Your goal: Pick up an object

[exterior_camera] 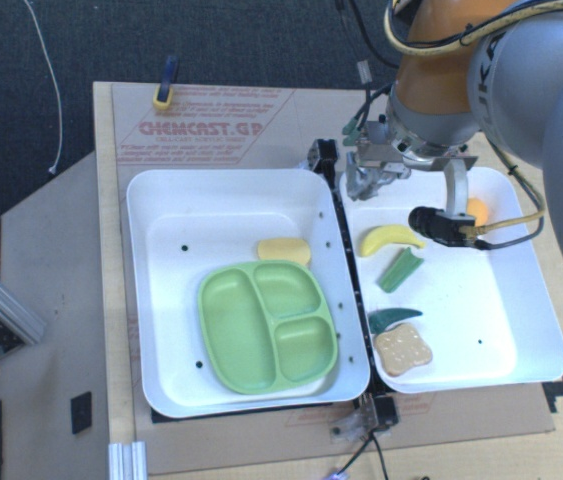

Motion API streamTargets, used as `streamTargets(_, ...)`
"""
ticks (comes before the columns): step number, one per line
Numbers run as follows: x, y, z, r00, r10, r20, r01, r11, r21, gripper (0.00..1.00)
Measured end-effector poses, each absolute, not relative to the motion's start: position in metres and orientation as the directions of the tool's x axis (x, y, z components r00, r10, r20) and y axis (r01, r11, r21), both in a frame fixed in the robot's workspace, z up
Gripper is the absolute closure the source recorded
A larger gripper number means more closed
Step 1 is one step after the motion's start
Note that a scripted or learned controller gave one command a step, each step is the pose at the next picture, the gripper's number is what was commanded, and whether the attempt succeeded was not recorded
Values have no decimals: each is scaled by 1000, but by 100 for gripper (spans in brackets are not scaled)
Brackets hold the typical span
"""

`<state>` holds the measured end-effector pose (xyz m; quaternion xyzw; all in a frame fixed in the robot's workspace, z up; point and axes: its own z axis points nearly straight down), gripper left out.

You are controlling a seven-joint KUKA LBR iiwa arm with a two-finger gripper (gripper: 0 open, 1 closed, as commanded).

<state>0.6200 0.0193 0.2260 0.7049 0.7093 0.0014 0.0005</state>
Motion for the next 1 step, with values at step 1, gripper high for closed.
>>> streamTargets(1, 633, 64, 233, -5, 1000, 1, 1000, 5, 4, 100)
